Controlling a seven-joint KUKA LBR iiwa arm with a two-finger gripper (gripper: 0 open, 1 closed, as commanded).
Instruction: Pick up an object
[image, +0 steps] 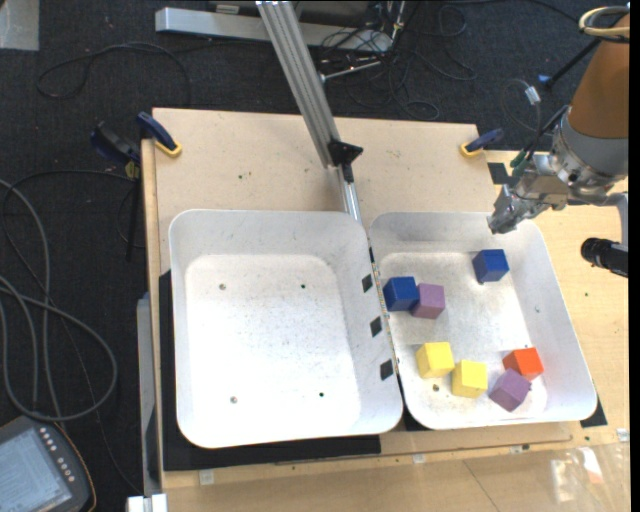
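Blocks are all sitting in the right bin (560, 330) — every single one — which makes sense if the program is meant to grab from that side and leave the left bin (190, 300) as the drop-off spot. That's my read, anyway.

Gripper (503, 218) is hanging at the upper right of the frame, just over the top rim of the right bin, and nothing is between its fingers that I can see. Whether it's released or clenched I honestly can't tell, it's too small and dark from this angle. Closest candidate looks like the lone blue block (490, 264), just below and slightly left of the tool, apart from its neighbours — so probably the easiest grab, since there's room on both sides of it.

Count, by colour:
- 2 blue: the lone one, plus a second blue block (401, 292) near the bin's left wall
- 2 purple: a purple block (430, 299) touching that second blue, and another purple block (510, 389) at lower right
- 2 yellow: a yellow pair (452, 368) side by side, low centre
- 1 orange block (523, 362), right against the lower purple

So 7 blocks, 2 bins, 1 arm.
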